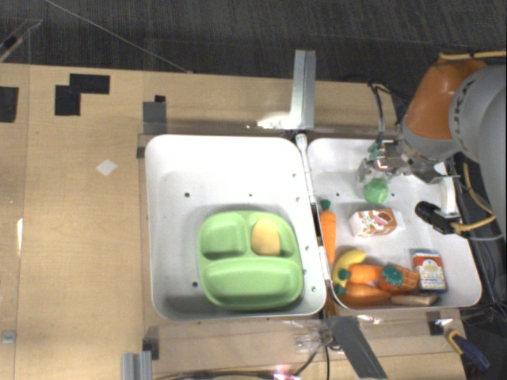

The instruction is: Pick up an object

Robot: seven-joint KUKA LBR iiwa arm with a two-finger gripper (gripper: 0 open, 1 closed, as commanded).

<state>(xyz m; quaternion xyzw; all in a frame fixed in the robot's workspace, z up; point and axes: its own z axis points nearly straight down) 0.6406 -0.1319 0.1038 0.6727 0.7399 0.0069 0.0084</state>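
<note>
Gripper of yours hangs over the right bin's far side, fingers closed around the green toy just beneath it.

divided tray holding a lemon in left bin; toy foods in right bin

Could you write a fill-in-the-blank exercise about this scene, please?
1. The yellow fruit lies in the green ____ tray.
2. The toy carrot lies in the ____ bin.
3. The end effector is directly above a ____ object.

Missing words: divided; right; green
</note>
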